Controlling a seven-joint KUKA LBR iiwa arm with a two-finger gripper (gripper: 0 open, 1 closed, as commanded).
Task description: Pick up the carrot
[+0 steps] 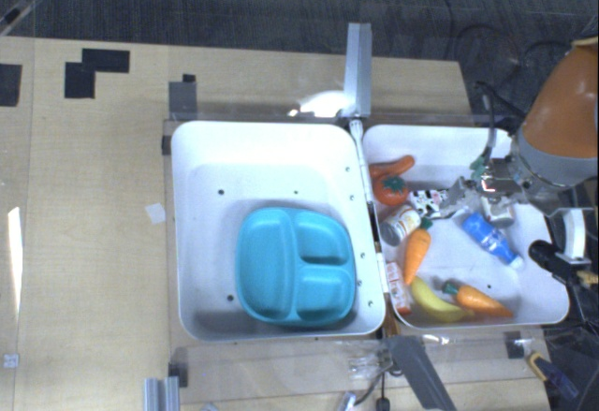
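Two orange carrots lie in the right bin (533,306). One carrot (416,255) stands lengthwise near the bin's left wall, green top pointing away. The other carrot (479,300) lies along the front wall, next to a yellow banana (434,300). My gripper (479,195) hovers over the middle of the right bin, to the upper right of the first carrot and apart from both. Nothing is visibly held in it.
Around the gripper lie a blue bottle (491,240), a small black-and-white item (429,201), a little jar (402,227) and a red pepper (391,169). The left bin (201,212) holds a blue divided plate (298,265). A metal post (358,72) stands behind the bins.
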